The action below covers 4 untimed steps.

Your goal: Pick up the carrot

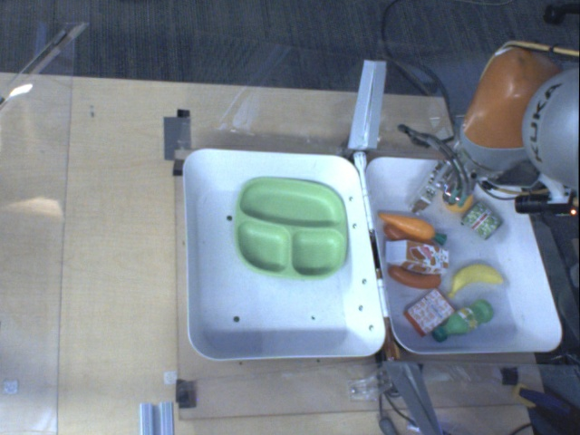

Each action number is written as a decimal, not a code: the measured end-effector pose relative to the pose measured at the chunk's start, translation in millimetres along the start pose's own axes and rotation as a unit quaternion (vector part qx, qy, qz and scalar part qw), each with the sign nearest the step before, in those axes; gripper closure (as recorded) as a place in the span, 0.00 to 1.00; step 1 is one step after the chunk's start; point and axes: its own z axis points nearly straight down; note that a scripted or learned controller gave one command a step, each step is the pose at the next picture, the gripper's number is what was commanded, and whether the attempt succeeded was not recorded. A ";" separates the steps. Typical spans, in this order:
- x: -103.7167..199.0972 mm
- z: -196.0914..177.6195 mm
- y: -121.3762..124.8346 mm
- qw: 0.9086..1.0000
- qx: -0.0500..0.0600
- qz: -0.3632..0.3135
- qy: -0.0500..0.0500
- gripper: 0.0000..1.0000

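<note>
Fingers (435, 191) above right bin (535, 270), one carrot (409, 227)

The bench (100, 243) is carrying two white bins: the left bin (213, 320) and the right bin (535, 320) are lying side by side, touching, toward its right edge.

A pale wooden bench (91, 243) fills the left and centre of the frame. Along the top runs dark grey carpet (254, 16), crossed at upper right by black cables (408, 25).

Orange carrot (410, 227), yellow banana (477, 277), green divided plate (292, 227), white bins (208, 315).
</note>
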 end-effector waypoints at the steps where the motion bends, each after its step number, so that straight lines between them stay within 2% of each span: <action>1: 35.0 -0.3 2.3 0.998 -0.001 -0.056 -0.002 1.00; 2: 50.5 10.5 9.9 1.000 -0.002 -0.006 -0.006 1.00; 3: 63.4 9.7 21.4 0.972 -0.002 -0.236 -0.009 1.00; 4: 40.2 11.0 40.0 0.987 -0.003 -0.163 -0.006 1.00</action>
